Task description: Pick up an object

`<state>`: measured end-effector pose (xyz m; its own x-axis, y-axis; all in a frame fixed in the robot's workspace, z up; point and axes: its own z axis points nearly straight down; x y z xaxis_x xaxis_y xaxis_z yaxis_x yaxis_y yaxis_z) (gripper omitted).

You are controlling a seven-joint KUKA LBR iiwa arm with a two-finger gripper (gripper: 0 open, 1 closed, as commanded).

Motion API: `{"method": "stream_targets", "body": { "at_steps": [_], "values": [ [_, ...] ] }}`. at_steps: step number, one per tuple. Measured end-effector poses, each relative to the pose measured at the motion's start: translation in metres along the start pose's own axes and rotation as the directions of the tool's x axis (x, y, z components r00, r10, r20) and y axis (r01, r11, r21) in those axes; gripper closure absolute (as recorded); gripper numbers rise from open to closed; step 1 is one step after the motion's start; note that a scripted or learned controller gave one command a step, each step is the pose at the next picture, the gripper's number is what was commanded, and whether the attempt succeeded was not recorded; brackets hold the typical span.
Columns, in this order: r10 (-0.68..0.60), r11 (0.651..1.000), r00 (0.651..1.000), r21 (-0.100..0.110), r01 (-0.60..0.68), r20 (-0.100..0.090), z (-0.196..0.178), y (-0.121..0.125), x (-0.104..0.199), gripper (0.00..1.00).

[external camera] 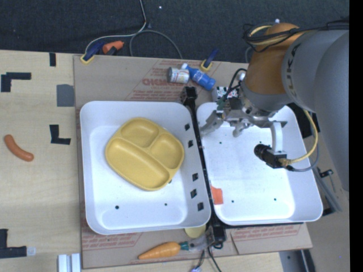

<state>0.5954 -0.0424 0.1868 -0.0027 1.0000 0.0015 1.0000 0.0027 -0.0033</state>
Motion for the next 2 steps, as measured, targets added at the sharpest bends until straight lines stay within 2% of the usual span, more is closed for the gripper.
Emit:
{"method": "stream_targets", "body": {
  "at_steps": [1, 2],
  "values": [
    [0.004, 1.0, 1.0, 0.004, -0.004, 0.001, 0.003, -0.079, 0.0, 0.0],
    [-0.007, 1.0, 1.0, -0.021, 0.007, -0.013, 0.055, -0.053, -0.02, 0.0]
  ]
}}
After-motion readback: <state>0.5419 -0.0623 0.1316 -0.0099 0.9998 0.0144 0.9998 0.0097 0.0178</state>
